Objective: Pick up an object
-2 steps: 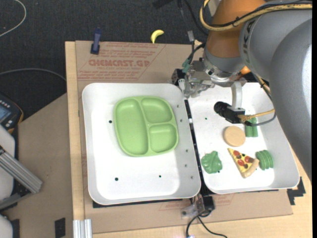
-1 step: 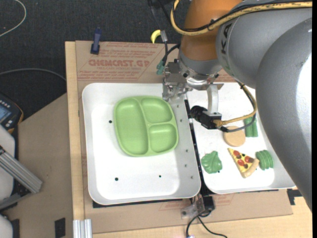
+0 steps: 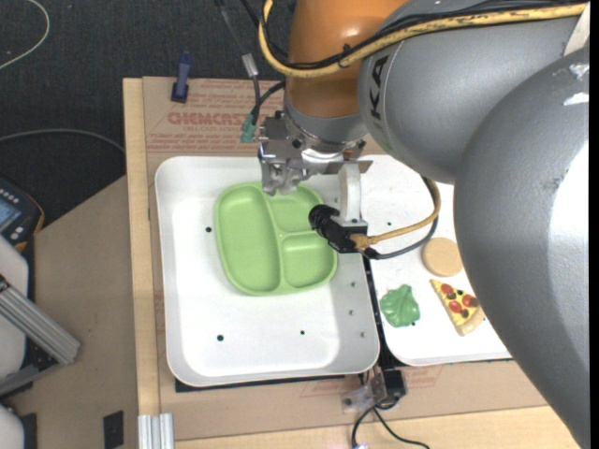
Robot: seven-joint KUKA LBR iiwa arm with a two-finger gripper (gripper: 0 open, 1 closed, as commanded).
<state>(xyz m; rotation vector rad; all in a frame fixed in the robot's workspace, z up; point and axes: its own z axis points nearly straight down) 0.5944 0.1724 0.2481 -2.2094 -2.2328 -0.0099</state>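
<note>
Camera view showed the gripper [image 3: 309, 187] over the green divided plate's [image 3: 271, 239] far rim; its opening couldn't be told. The plate looked light, stiff, probably slippery plastic, best pinched at that rim.

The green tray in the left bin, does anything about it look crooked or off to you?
Slightly. The green divided tray lies flat in the left bin but is turned at an angle to the bin's walls, not square with them. It looks undamaged. The gripper hangs over its far edge.
</note>
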